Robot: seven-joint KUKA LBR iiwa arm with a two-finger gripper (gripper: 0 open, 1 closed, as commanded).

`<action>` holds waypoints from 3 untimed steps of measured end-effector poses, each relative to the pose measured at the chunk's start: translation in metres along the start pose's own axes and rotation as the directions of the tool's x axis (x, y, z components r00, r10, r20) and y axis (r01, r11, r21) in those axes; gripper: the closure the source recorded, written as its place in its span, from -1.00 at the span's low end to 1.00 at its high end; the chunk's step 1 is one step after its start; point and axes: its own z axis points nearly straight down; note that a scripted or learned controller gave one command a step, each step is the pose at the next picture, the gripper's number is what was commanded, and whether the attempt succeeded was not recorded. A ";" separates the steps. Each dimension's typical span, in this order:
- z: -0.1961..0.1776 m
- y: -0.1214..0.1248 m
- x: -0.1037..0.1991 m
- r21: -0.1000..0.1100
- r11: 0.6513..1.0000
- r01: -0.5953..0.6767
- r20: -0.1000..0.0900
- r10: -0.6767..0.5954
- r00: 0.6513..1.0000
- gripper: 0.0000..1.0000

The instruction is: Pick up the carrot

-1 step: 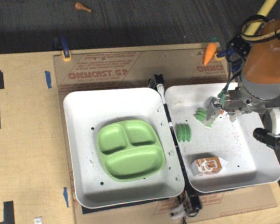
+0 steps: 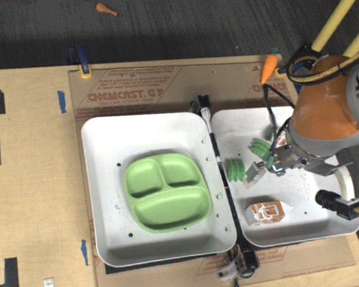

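Even, fairly bright light falls from above. The white bins [image 2: 108, 176] glare a little and lose surface detail. A soft shadow lies under the bins' near edge on the desk [image 2: 35, 200]. Focus is somewhat soft throughout, and the dark floor [image 2: 188, 15] looks grainy.

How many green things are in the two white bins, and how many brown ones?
Green: 3, namely the divided plate in the left bin, and a ridged piece and a second piece in the right bin.
Brown: 1, the small packet in the right bin.
Total: 4
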 end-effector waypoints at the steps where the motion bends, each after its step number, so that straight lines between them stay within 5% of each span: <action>1: 0.000 0.000 0.018 -0.002 0.971 -0.241 0.001 0.241 0.971 -1.00; 2: 0.000 0.014 -0.030 -0.005 0.934 -0.356 0.002 0.356 0.934 -1.00; 3: 0.000 0.004 0.035 0.000 0.959 -0.282 0.000 0.282 0.959 -1.00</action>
